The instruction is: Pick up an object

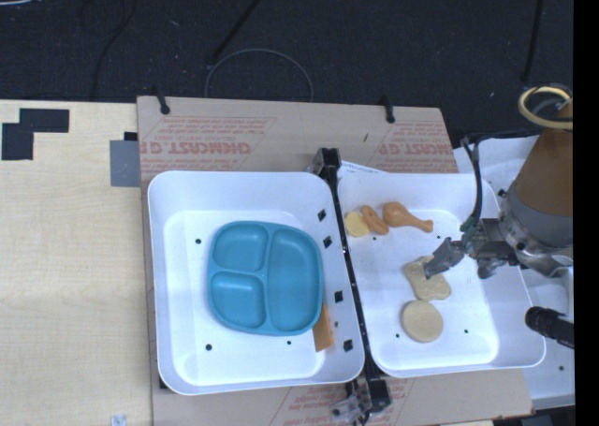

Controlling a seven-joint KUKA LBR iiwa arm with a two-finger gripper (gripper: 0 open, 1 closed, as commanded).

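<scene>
While the gripper [447, 259] hovers open and empty over the right bin [524, 349], the cracker [428, 281] lies just below its fingers; probably light, stiff and flat, best pinched across its edges.

You're looking down on a pale wood-grain bench top [65, 274] with 2 black marks [33, 131] and a grey square [123, 161] near its upper edge. A printed cardboard sheet [281, 139] lies across it. Behind, dark carpet [309, 12] carries loose black cables [253, 64].
</scene>
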